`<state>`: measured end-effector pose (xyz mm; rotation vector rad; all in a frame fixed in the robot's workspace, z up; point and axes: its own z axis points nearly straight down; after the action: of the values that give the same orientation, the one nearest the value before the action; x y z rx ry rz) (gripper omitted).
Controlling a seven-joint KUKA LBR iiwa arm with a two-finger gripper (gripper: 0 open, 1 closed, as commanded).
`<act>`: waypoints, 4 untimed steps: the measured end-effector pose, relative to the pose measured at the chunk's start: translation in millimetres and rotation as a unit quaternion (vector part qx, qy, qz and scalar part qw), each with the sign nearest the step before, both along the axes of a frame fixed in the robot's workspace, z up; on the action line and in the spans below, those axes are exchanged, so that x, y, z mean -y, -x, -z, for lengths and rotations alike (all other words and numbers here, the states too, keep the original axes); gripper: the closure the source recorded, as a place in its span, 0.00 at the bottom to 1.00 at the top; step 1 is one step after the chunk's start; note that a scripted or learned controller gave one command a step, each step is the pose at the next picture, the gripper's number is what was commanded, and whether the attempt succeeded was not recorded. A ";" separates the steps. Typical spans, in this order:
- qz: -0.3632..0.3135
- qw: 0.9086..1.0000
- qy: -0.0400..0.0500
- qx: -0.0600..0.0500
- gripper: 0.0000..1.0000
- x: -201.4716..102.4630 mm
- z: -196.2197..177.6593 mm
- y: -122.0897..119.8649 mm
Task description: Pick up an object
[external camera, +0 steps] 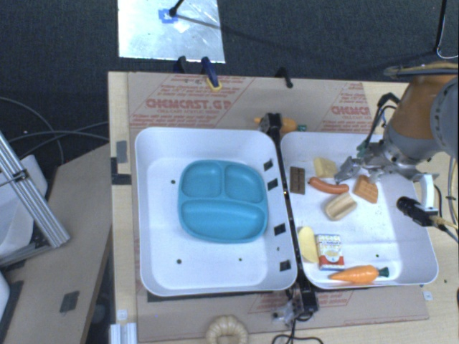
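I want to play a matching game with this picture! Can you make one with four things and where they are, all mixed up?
Things:
1. plate
2. carrot
3. sausage
4. gripper

Places:
A. near edge of the right bin
B. above the right bin's far part
C. middle of the left bin
D. right bin, beside the brown bar

Pairs: 1-C, 2-A, 3-D, 4-B
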<state>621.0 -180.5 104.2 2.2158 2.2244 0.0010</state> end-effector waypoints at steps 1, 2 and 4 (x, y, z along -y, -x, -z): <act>-0.001 1.000 0.003 0.005 0.00 1.5 12.3 -4.7; -0.001 1.000 0.005 0.013 1.00 2.4 -0.7 -7.7; 0.000 1.000 0.000 0.002 1.00 5.1 -118.5 -8.3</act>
<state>629.3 -185.7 222.7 2.2123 2.2225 0.0054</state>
